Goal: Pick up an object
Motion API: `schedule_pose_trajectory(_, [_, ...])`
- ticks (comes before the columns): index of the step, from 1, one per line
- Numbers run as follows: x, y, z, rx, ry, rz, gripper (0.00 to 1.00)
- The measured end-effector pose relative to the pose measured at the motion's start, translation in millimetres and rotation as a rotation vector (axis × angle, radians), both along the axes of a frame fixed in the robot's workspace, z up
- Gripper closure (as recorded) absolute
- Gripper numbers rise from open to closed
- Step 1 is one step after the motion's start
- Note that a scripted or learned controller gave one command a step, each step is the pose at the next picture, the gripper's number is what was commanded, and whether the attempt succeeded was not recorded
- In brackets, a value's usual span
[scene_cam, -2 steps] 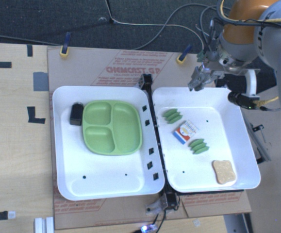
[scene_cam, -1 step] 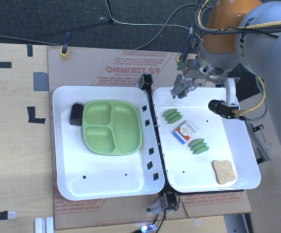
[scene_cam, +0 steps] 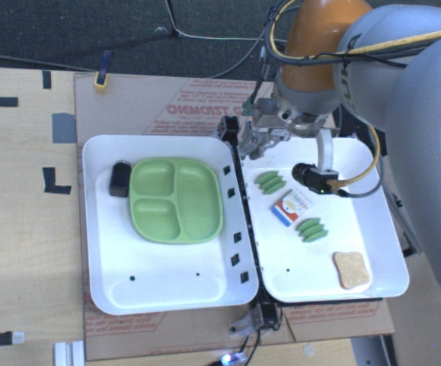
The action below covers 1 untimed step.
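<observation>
My gripper (scene_cam: 252,145) hangs over the far left corner of the right bin (scene_cam: 380,235), close to the wall between the bins. Just in front of it a green pea pod (scene_cam: 270,181) lies on the bin floor. A small red, white and blue packet (scene_cam: 289,207) comes after that, then a second green pea pod (scene_cam: 311,229). A tan slice of bread (scene_cam: 351,269) rests near the bin's front right corner. Nothing shows in the gripper.
The left bin (scene_cam: 106,265) holds a green divided plate (scene_cam: 177,200) with a small black block (scene_cam: 119,179) at its left side. A black fitting on a cable (scene_cam: 314,177) hangs from the arm over the right bin. The bins' shared wall (scene_cam: 241,219) runs between them.
</observation>
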State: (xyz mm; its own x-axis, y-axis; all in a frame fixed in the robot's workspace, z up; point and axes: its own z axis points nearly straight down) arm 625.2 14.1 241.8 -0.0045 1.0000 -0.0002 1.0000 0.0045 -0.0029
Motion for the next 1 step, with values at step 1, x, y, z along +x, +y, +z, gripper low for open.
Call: schedule_pose_trajectory(1, [-14.9, 54.5, 2.8, 0.000, 0.000, 0.000, 1.00])
